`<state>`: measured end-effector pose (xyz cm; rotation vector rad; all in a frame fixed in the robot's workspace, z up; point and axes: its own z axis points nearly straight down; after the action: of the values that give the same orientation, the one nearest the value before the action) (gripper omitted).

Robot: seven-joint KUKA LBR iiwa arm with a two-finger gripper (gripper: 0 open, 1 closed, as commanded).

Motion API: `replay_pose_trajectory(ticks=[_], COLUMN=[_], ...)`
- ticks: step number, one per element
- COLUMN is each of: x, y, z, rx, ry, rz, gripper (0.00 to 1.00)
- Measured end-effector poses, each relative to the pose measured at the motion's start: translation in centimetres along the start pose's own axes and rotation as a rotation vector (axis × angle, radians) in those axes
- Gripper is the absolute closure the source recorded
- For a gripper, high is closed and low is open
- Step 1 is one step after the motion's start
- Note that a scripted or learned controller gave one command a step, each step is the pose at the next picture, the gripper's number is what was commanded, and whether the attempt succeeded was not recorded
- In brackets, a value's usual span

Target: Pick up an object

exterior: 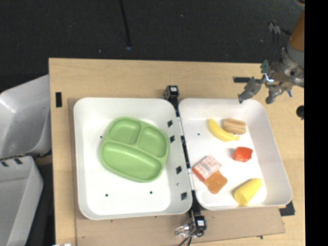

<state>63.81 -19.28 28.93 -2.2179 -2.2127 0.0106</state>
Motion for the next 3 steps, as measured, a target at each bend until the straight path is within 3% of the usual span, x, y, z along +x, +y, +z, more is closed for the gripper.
replay_pose_trajectory(ticks=[1,3], x=[0.1,-0.6], y=[0.2,-1.2], z=[-0.8,8.6], rx=[-0.013,-0.008], ry=[-0.002,-0.003], rz=[-0.003,-0.001], gripper=[0.00,0.00])
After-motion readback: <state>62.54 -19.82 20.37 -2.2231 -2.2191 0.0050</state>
